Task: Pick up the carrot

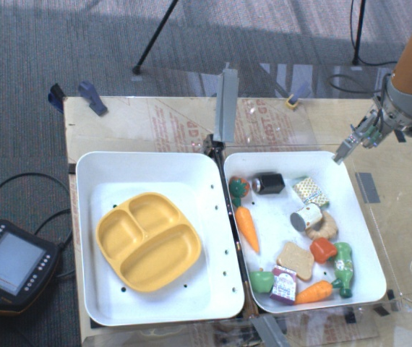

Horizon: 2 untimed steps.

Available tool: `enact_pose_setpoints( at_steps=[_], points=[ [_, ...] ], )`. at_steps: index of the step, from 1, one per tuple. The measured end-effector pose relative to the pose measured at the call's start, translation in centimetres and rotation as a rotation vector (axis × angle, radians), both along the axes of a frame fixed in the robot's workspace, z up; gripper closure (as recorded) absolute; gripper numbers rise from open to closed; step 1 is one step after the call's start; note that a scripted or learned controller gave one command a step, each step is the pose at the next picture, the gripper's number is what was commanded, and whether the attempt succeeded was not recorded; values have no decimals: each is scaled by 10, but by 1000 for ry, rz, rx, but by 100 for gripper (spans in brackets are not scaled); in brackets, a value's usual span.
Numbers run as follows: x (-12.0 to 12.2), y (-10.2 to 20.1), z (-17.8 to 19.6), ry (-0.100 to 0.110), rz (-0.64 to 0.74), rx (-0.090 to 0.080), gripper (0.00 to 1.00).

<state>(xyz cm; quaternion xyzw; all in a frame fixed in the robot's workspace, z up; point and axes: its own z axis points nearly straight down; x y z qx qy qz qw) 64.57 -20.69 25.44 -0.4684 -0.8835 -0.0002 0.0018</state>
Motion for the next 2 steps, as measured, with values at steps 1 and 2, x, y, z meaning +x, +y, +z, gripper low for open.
enact_pose_setpoints(
  at_steps=[1,2],
  points=[
    [1,6,2,-2,95,-1,100],
    [-2,32,13,-4,433,1,100]
  ],
)
